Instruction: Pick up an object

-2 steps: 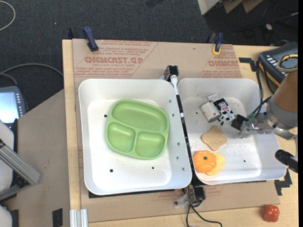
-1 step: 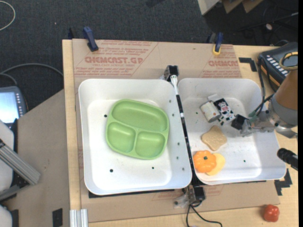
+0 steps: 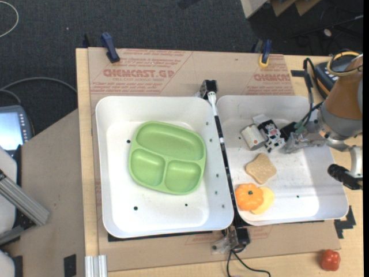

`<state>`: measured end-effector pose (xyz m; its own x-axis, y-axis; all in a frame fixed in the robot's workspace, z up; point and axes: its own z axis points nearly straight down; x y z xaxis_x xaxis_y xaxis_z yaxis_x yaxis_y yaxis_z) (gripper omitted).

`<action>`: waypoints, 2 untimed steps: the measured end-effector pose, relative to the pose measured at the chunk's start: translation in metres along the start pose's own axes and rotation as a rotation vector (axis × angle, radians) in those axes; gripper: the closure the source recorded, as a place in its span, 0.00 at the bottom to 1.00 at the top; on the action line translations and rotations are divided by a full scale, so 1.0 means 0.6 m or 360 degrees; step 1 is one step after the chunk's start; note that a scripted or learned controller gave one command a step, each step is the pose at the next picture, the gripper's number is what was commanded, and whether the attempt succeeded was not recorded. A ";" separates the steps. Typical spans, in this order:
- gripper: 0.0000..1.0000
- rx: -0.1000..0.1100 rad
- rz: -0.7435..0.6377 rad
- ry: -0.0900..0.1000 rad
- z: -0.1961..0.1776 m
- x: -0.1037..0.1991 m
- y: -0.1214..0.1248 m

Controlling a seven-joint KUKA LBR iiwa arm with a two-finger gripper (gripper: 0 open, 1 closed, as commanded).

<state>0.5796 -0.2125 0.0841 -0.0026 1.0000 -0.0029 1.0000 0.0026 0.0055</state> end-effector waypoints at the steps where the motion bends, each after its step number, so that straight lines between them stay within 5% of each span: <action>1: 1.00 -0.0002 -0.0008 0.0005 -0.002 0.091 0.093; 2: 1.00 0.0000 -0.0001 -0.0001 -0.020 0.083 0.090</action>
<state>0.6332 -0.1625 0.0964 -0.0030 1.0000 -0.0033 1.0000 0.0030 0.0054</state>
